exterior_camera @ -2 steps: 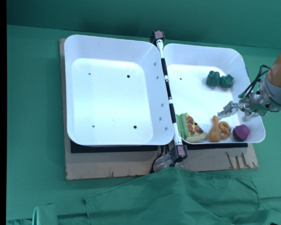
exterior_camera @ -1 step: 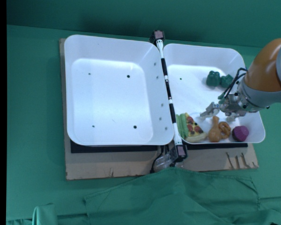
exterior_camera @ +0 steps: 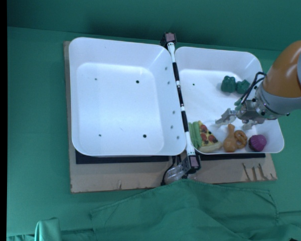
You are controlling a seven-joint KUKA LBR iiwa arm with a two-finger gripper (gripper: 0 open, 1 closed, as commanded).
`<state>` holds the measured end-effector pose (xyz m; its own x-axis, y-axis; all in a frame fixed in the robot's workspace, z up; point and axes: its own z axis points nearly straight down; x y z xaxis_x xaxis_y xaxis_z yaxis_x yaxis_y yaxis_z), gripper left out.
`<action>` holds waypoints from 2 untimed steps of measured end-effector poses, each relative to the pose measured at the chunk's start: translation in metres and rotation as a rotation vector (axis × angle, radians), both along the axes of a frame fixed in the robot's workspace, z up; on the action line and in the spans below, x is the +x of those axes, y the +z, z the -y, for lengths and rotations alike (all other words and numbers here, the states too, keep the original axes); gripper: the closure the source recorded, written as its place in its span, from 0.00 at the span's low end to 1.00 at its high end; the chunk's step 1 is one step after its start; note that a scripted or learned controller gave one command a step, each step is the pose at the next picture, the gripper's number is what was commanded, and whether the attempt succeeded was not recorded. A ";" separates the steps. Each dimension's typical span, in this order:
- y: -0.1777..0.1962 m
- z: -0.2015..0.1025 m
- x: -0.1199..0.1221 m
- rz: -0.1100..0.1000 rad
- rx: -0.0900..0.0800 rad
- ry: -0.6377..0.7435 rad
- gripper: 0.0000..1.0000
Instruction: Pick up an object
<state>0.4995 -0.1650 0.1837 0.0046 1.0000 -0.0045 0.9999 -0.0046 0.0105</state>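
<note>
**Gripper over right bin, nothing held**

Near edge of right bin point(exterior_camera: 271, 84): pizza slice point(exterior_camera: 205, 137), orange pretzel point(exterior_camera: 235, 139), purple piece point(exterior_camera: 257, 142). Gripper point(exterior_camera: 235, 118) hung just above the pretzel, fingers spread apart, holding nothing. Pretzel looked light, stiff, probably slick plastic; pinch across its narrow neck. Far side: green pieces point(exterior_camera: 234, 84).

Two bins side by side, toys point(exterior_camera: 231, 137) in right bin point(exterior_camera: 205, 59), tool point(exterior_camera: 236, 115) above them
</note>
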 end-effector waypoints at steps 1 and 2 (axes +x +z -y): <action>0.062 0.008 -0.003 0.000 -0.001 -0.013 0.00; 0.110 0.017 -0.003 0.000 0.000 -0.027 0.00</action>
